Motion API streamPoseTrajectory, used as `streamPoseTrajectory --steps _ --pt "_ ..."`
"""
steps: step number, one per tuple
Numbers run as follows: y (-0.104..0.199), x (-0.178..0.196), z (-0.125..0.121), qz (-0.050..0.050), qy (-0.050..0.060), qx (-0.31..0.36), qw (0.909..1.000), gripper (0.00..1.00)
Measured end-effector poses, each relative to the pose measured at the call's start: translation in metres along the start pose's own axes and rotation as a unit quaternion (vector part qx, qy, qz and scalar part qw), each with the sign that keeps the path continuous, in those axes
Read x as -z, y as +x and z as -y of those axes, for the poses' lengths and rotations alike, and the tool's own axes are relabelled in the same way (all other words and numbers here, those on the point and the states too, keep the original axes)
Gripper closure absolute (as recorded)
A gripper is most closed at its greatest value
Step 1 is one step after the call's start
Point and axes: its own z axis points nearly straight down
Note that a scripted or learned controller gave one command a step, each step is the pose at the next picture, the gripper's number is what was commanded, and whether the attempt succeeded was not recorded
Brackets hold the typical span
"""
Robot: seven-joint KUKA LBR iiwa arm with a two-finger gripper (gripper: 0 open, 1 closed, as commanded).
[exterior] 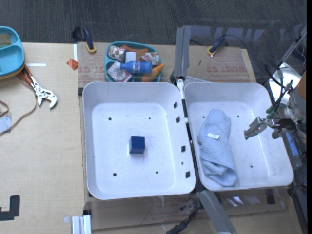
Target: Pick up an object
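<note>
Right bin (273,94): cloth (217,147) is seen crumpled, long axis running near-to-far. Gripper (263,126) is held over the bin's right side, nothing between the jaws; spread cannot be told. Cloth lies just leftward. Block (137,145) sits in left bin (97,101), well apart.

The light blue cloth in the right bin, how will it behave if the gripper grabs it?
The light blue cloth lies crumpled in folds, so it is probably floppy and would drape. It looks light, and a pinch may lift just one fold. The gripper is beside it.
</note>
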Motion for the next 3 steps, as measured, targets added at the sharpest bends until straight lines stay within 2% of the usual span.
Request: streamPoseTrajectory --steps 1,2,3 --pt "0.039 -0.106 0.002 0.000 0.001 -0.077 0.9970 0.00" --pt "-0.006 -0.154 -0.081 0.000 -0.001 -0.172 0.9850 0.00" --pt "-0.035 -0.083 -0.076 0.000 -0.001 -0.152 0.9883 0.00"
